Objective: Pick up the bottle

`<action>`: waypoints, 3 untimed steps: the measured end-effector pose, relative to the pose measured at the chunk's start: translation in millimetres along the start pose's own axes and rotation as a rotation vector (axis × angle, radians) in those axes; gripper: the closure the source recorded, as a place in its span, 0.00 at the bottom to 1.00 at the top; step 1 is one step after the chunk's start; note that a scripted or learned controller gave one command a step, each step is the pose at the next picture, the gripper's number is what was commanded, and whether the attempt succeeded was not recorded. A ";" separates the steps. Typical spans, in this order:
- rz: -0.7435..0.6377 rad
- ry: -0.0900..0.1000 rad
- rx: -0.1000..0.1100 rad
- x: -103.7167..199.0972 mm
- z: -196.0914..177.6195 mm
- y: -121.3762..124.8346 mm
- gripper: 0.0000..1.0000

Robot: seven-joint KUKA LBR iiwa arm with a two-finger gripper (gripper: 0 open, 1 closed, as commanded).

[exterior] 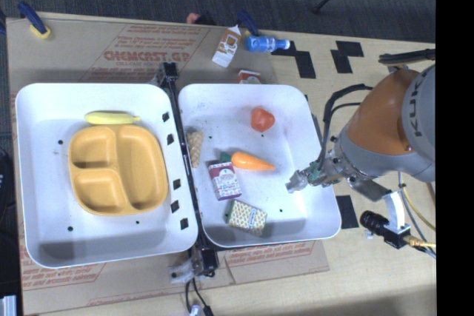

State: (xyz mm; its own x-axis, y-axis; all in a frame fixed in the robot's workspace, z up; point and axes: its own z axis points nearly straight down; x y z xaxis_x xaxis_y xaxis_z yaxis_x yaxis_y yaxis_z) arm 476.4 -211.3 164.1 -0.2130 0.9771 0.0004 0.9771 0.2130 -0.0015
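1. Bottle position: the blue bottle (265,44) lies on its side on the worktop (355,78), outside both bins, just beyond the far rim of the right bin (315,159).
2. Tool position: the tool (302,180) hangs low at the right bin's right wall, toward its near end, with nothing between its tips; whether it is open or closed cannot be told at this size.
3. Deciding relation: from the tool, the bottle lies well away to the far side and slightly left, across the bin's whole depth and over its far rim.
4. Long axis: the bottle runs left to right, roughly parallel to that far rim.
5. Pointing: its pale, narrower end faces right, the blue body left; I judge that the cap end, though it is small and blurred.
6. Neighbours: a small carton (227,46) lies just left of the bottle, so an approach from the right looks less crowded.
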 end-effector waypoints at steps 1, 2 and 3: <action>0.044 0.003 0.002 53.5 1.5 11.4 1.00; 0.270 0.001 0.000 0.4 -10.4 -0.1 1.00; 0.475 0.001 0.001 36.4 -24.8 7.9 1.00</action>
State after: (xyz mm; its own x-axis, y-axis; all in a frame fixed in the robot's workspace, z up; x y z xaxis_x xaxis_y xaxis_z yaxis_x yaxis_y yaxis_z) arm 476.4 -174.0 188.9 0.2579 0.9662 0.0005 0.9662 -0.2579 -0.0025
